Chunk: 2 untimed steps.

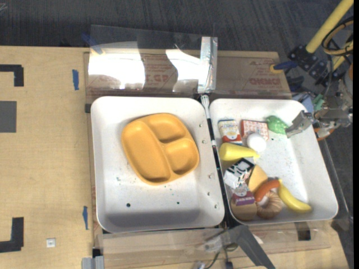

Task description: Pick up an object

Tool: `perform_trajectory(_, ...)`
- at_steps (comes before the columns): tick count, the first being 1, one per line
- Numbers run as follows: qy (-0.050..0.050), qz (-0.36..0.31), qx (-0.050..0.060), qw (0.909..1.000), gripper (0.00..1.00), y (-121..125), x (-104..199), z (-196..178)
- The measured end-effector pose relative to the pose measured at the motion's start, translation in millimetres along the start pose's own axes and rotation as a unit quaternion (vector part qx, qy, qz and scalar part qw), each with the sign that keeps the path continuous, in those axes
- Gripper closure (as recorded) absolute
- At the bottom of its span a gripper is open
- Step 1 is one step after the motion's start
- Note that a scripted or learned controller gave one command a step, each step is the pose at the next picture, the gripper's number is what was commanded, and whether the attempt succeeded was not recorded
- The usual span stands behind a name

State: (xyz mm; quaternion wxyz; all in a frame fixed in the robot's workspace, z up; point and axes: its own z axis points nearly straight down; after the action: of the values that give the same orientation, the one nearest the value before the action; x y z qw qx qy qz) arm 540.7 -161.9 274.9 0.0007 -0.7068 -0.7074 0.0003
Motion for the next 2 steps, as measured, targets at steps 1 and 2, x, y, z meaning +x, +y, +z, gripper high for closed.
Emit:
perform_trajectory(1, 0.001, 0.027, 0.003, 0.9996, 0.00, -63.6, -11.2, 124.6)
perform_trajectory(2, -0.001, 0.030, -0.005, 0.9995, 0.00, 13.6, -3.3, 187.4)
